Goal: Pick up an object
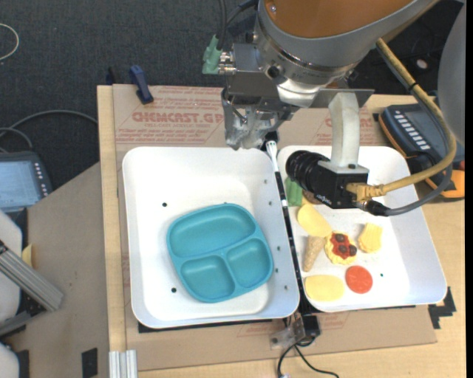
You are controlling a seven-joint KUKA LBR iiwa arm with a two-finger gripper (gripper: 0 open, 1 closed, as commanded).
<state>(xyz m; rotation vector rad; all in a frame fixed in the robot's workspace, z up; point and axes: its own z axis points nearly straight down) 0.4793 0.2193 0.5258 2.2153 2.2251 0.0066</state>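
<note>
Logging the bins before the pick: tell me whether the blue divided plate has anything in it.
Empty. The blue divided plate lies flat in the left bin; all three compartments show bare blue.

A single fixed camera sits above the brown cardboard-topped bench [185,103] and looks down at a slant, with the bench's far edge toward the top of the picture and its near edge toward the bottom. It stands far enough back to take in both shallow white plastic bins, the left bin [140,184] and the right bin [414,258], from rim to rim, plus dark floor beyond the far edge. The grey arm with the orange band [332,22] comes in close under the lens at the upper right.
</note>
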